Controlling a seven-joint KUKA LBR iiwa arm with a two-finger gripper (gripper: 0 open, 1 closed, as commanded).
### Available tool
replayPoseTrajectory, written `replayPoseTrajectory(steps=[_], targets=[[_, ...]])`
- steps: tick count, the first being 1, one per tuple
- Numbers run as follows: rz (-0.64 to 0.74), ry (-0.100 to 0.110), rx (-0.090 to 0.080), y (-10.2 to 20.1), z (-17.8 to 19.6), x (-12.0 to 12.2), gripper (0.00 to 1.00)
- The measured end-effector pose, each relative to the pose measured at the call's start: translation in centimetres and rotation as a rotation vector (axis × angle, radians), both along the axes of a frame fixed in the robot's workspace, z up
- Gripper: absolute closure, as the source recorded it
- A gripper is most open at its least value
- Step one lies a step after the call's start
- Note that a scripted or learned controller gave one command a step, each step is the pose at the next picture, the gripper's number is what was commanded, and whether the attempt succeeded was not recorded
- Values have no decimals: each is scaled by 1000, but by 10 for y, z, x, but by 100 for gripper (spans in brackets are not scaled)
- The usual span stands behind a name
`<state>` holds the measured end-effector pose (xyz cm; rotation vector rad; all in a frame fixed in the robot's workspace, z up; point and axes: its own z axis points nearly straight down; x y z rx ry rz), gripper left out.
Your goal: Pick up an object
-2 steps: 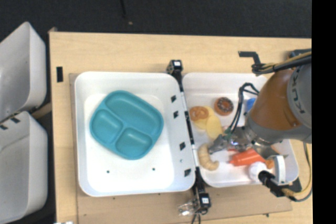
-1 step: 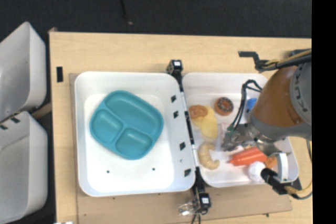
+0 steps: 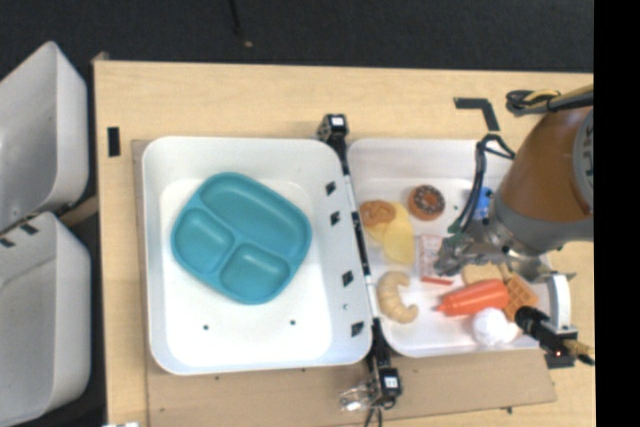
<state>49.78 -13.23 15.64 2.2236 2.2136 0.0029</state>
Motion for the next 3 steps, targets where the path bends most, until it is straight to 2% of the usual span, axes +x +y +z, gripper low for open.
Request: replayPoseTrajectory(steps=[1, 2, 3], targets=[[0, -2, -1, -11, 56, -2, 100], [6, 1, 0, -13, 85, 0, 100], [10, 4, 1, 34, 73, 22, 100]])
